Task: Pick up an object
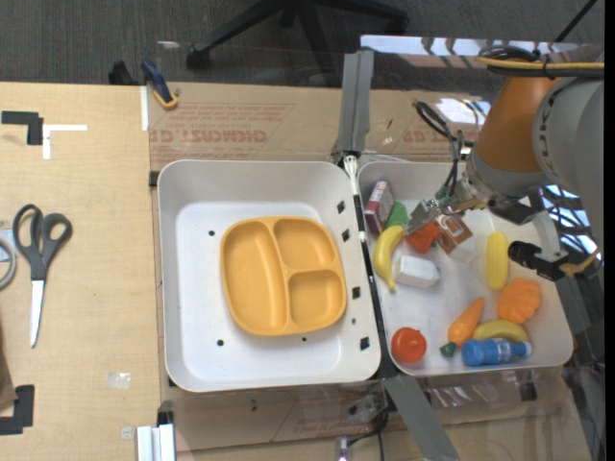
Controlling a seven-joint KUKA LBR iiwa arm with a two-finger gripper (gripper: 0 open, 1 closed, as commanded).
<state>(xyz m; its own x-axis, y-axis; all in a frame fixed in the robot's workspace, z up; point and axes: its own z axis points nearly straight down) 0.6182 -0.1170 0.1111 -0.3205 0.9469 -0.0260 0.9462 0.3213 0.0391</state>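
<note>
Nearest the camera, along the front wall of the right bin (pixel 553 358), a red tomato (pixel 408 345), an orange carrot (pixel 465 321), a blue bottle (pixel 495 351) and a yellow banana (pixel 502 329) are lying close together. Just beyond, a small orange pumpkin (pixel 519 300) and a yellow lemon (pixel 496 259) are resting by the right wall, with a white block (pixel 416 272) and a second banana (pixel 386 253) toward the left. In the left bin (pixel 183 286), a yellow divided tray (pixel 283 275) is sitting. Farther back, the pincer (pixel 444 203) is being held low over a brown packet (pixel 452 233) and red item (pixel 421 237); whether it is spread or closed cannot be told. Scissors (pixel 38 253) are lying on the surface (pixel 86 353).
</note>
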